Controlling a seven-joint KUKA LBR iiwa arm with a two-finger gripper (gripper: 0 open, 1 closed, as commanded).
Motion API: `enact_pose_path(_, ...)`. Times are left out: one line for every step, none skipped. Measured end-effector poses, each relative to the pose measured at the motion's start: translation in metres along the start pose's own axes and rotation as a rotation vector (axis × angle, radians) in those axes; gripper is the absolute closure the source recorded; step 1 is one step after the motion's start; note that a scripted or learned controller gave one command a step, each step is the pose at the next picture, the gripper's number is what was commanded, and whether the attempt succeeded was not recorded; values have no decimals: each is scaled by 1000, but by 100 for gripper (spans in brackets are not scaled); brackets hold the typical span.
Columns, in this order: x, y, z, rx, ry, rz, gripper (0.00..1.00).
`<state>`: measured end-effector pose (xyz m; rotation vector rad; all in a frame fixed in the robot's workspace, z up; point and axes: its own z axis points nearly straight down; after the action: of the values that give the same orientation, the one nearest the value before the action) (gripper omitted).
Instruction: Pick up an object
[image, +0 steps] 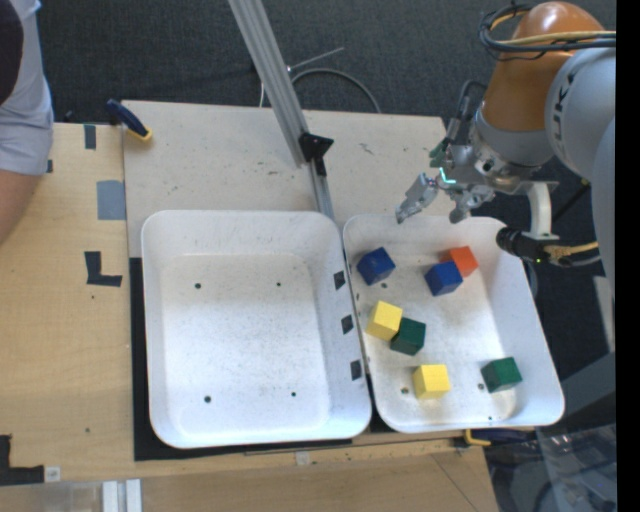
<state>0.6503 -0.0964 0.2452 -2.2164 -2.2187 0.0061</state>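
Note:
Several small blocks lie in the right bin (525, 330): a blue one (375, 265) at the upper left, another blue one (443, 278) with an orange block (461, 260) touching it, a yellow block (384, 320) against a dark green one (408, 336), a second yellow (431, 380) and a green block (501, 374) near the front. My gripper (437, 203) hangs above the bin's far rim, open, with nothing between its fingers. It is well above and behind the blocks.
The left bin (245, 320) sits beside the right one. A slanted metal pole (280, 85) crosses the bench behind the bins. A blue and yellow tool (130, 120) lies at the far left. Cables hang at the right by the arm.

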Motion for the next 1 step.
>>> enact_pose_path(0,1,-3,-5,-1,-1,0)
